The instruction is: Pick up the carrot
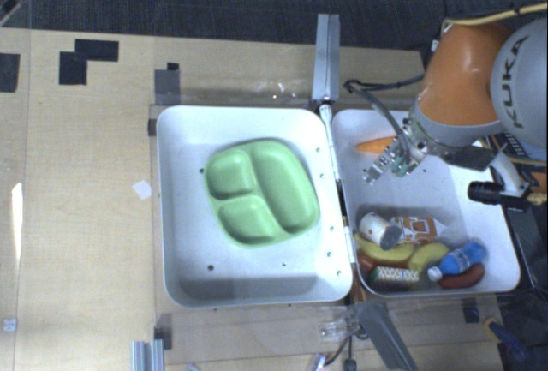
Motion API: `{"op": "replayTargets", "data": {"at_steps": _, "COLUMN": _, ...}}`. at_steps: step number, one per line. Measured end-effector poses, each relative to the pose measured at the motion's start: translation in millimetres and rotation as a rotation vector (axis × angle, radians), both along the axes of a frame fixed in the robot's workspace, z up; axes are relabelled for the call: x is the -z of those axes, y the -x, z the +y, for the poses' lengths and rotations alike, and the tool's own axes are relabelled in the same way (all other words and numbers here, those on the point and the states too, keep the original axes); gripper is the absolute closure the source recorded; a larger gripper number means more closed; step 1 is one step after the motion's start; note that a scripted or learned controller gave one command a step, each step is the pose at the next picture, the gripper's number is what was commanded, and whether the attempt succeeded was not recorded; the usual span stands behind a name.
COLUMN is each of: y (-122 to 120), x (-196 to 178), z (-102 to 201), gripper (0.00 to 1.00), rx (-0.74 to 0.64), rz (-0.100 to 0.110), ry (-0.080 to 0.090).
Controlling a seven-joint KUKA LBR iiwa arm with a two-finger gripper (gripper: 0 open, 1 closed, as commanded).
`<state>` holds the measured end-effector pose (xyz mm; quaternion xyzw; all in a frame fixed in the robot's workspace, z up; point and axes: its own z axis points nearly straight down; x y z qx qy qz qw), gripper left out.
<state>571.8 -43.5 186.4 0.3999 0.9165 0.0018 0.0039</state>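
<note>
The carrot (373, 145) is a small orange wedge lying in the upper part of the right bin (445, 189); its right end is hidden behind the arm's wrist. My gripper (387, 164) hangs just below and slightly right of the carrot, low over the bin floor. Nothing is visibly held in it. The arm's orange band (458, 74) looms over the bin's top right corner.
The left bin (184, 189) holds a green divided plate (261, 189). In the right bin's front end lie a small can (377, 228), a flat packet (419, 229), bananas (402, 256), a blue bottle (458, 260) and a dark red sausage-like item (462, 278). A metal divider (336, 181) separates the bins.
</note>
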Motion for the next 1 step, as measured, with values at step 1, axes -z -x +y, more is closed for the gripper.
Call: {"op": "replayTargets", "data": {"at_steps": 1, "y": -82.7, "x": -31.5, "z": -51.0, "gripper": 1.0, "rx": 0.233, "rz": -0.001, "ry": -0.001}}
